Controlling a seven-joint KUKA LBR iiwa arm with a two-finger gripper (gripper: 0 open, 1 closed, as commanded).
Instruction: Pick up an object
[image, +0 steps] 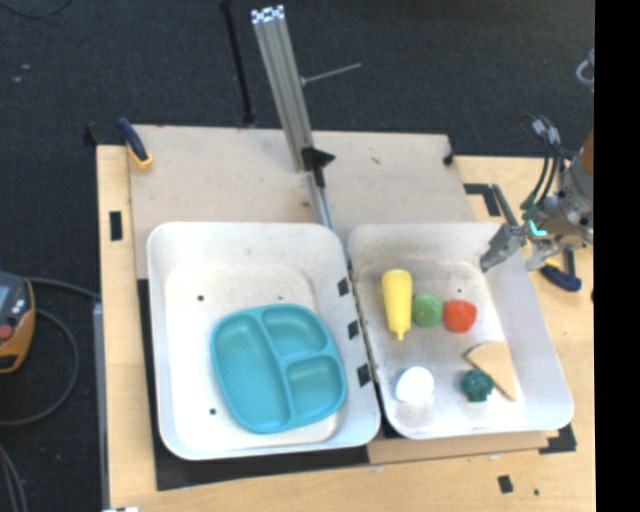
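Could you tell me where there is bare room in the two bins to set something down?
Free: left bin floor behind the blue divided plate; right bin floor behind the yellow bottle. Crowded: the right bin's middle and front.

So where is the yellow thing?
In the camera view, the yellow object lies in the right bin, near its left side, just left of the green ball and above the white ball.
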